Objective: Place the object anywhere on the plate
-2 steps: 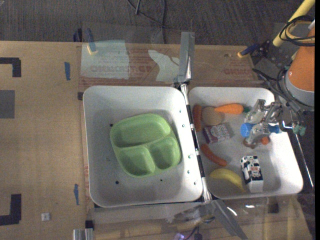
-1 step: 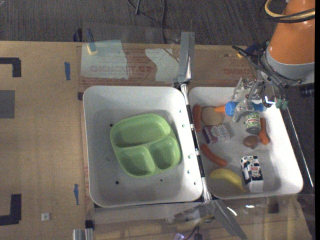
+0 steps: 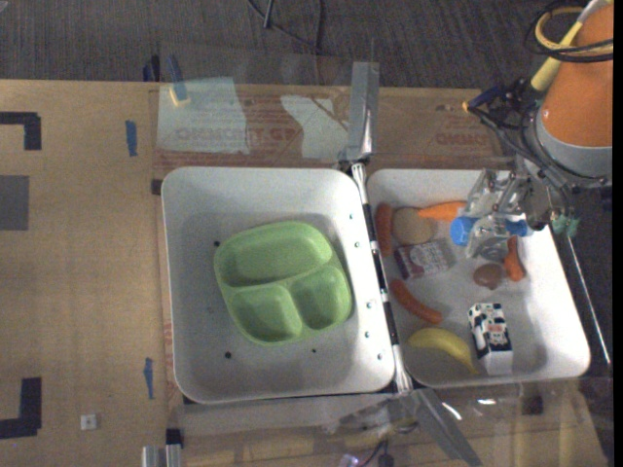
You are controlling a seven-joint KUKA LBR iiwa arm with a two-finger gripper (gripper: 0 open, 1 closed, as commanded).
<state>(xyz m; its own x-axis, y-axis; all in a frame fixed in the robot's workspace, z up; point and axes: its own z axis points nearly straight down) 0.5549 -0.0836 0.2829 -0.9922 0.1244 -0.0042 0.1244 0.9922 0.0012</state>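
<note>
Camera view: gripper seen low over right bin, upper part, among toy food. Jaw state cannot be told; metal parts blurred against clutter. No object seen pinched.

Likely targets just beside gripper: orange carrot to its left, long axis roughly left-right; small brown piece just below.

Green plate, three compartments, lies in left bin, well apart to left. Carry judged leftward across bin divider.
</note>
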